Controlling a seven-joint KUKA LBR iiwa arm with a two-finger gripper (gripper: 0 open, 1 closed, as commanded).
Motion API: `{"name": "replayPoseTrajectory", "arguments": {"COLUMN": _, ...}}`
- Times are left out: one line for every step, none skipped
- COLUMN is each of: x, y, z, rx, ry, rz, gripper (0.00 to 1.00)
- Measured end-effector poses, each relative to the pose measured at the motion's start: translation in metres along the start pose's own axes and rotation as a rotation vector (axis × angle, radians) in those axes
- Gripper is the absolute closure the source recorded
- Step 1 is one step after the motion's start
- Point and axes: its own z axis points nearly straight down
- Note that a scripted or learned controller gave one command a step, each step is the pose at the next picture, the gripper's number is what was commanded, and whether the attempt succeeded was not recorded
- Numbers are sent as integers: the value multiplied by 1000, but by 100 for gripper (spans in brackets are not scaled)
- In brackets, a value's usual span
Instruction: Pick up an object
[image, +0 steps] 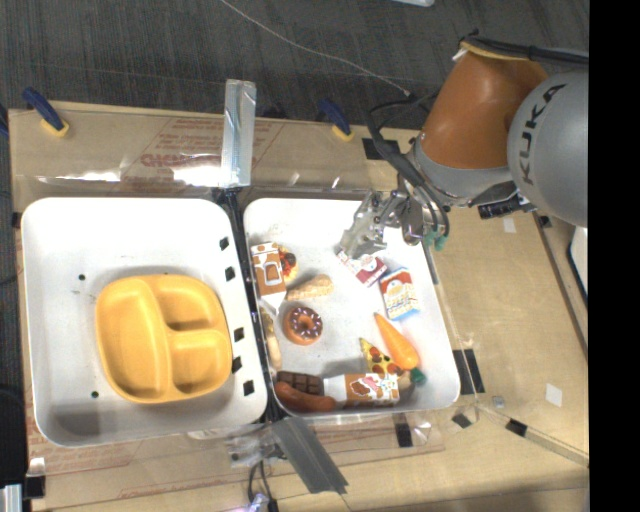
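My gripper hangs low over the upper right part of the right bin. Its tip is just above and left of a small red and white packet. Close by to the right lies a red and white carton. Nothing shows in its grasp. Further down the bin lie a chocolate donut, a pale bread roll, a brown carton, a carrot, a pizza slice, a sausage and a printed box.
The left bin holds a yellow divided plate. A taped ridge rises behind the wall between the bins. The arm's orange band and grey wrist loom over the right bin's back right corner.
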Motion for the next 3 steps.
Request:
{"name": "replayPoseTrajectory", "arguments": {"x": -12, "y": 71, "z": -14, "rx": -1, "ry": 1, "rz": 159, "gripper": 100}}
{"name": "replayPoseTrajectory", "arguments": {"x": -13, "y": 71, "z": -26, "rx": 0, "ry": -2, "rz": 153, "gripper": 100}}
{"name": "replayPoseTrajectory", "arguments": {"x": -14, "y": 72, "z": -37, "rx": 1, "ry": -5, "rz": 146, "gripper": 100}}
